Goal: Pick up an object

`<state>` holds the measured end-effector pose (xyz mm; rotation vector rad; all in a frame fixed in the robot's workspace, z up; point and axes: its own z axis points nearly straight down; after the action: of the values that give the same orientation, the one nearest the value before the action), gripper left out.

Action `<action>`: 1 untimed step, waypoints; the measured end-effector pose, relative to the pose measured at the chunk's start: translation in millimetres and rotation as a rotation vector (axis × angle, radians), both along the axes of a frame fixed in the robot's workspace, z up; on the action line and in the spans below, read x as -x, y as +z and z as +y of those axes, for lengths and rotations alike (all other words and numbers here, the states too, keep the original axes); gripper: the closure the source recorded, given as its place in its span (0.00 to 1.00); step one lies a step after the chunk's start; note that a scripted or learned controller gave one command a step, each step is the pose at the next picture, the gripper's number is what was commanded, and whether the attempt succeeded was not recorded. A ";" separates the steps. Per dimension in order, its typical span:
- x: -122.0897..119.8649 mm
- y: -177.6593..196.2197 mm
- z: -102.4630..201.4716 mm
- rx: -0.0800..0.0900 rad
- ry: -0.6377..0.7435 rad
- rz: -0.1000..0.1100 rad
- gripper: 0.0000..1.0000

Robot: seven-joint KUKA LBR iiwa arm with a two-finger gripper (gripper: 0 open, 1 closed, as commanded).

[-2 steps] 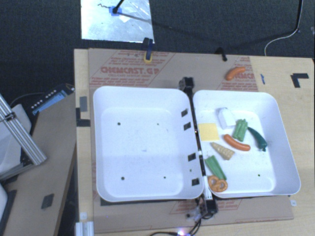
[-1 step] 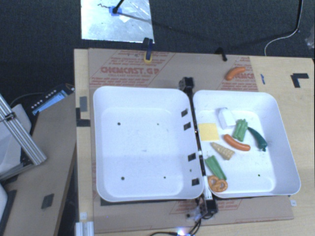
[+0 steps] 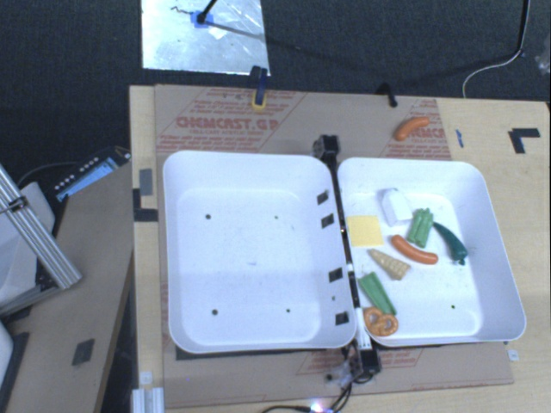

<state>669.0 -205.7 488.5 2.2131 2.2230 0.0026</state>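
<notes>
Gripper: opening and load impossible to tell. Best aimed at the right bin (image 3: 495, 231), with toys clustered toward its left wall. Worth choosing the orange sausage (image 3: 415, 249): smooth, rounded, just clear of the ribbed green piece (image 3: 421, 226). Better avoiding the flat yellow square (image 3: 363, 229), likely too thin to pinch.

Toy foods (image 3: 405, 252) lie in the right bin (image 3: 495, 256)

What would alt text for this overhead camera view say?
Two shallow white bins sit side by side on a bench; the right bin holds small toy foods, including a yellow square and a sausage. Another sausage lies on the bench behind.
</notes>
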 end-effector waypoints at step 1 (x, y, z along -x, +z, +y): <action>4.7 -33.2 -1.1 -0.001 -0.004 0.004 1.00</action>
<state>664.3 -206.8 455.3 2.2196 2.2211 -0.0013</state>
